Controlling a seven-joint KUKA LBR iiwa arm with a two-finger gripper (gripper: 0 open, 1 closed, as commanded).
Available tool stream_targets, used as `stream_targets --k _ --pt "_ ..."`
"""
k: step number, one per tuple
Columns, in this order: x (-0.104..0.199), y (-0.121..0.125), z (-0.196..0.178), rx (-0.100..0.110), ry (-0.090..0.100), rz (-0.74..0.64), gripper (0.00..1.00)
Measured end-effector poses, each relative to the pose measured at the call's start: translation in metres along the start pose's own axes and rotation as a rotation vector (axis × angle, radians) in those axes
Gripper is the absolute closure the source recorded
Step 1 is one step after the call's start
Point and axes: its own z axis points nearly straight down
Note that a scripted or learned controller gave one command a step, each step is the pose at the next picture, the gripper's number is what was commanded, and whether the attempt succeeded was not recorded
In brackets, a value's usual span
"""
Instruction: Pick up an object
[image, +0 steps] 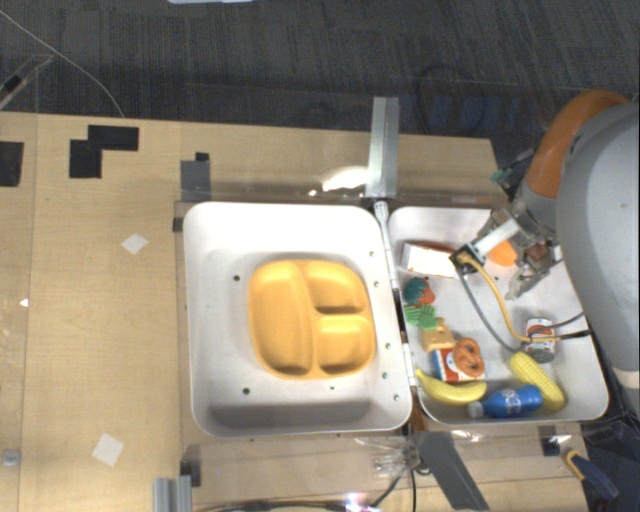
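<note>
My gripper (497, 247) hangs over the far part of the right bin (590, 395), below the arm's orange band (562, 140). A small orange piece (504, 254) shows right at the gripper; I cannot tell whether it is held. Just left of the gripper lies a white box with a red edge (428, 261). Nearer the front lie a green and orange toy (417, 293), a green piece (426, 317), a red and orange pack (463, 360), a banana (450, 390), a blue bottle (510, 402), a corn cob (537, 376) and a small can (540, 336).
The left bin (215, 300) holds a yellow divided plate (308, 316). A metal post (383, 150) rises at the back between the bins. A thin yellow cable (493, 305) trails from the gripper across the right bin. The grey arm body (605, 220) covers the right bin's right side.
</note>
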Motion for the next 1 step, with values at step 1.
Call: stream_targets --k 1 --pt "-0.0066 -0.0302 0.0481 -0.003 0.004 0.045 0.0"
